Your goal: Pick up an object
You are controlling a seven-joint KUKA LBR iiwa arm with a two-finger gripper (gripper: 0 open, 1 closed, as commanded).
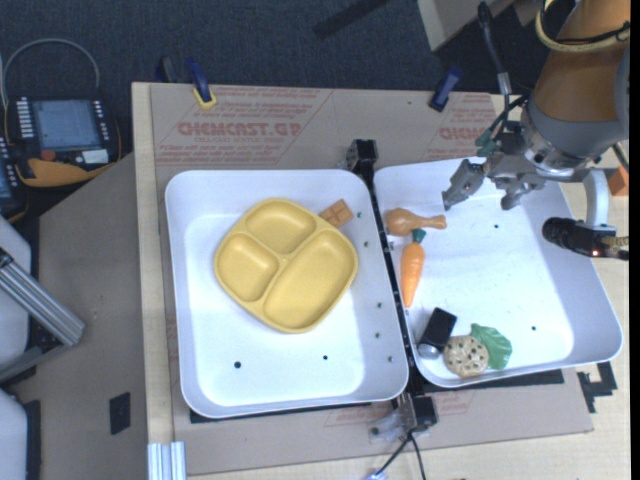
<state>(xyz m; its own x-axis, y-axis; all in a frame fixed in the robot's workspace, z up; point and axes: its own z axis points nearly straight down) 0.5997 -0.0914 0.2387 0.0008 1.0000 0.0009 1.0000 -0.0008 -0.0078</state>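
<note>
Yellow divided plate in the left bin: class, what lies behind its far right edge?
A small brown block pokes out from behind the yellow divided plate, resting on the left bin floor. Its near end is covered by the plate's rim, so its full shape cannot be seen.

Both white bins [190,298] look like smooth plastic with a slight sheen. The yellow divided plate [287,264] is matte plastic, and the carrot [412,271] and drumstick [412,220] look like glossy toy plastic. The worktop [300,118] is brown cardboard-like board, matte, with red print. The end effector [490,190] looks like dull grey metal.
</note>
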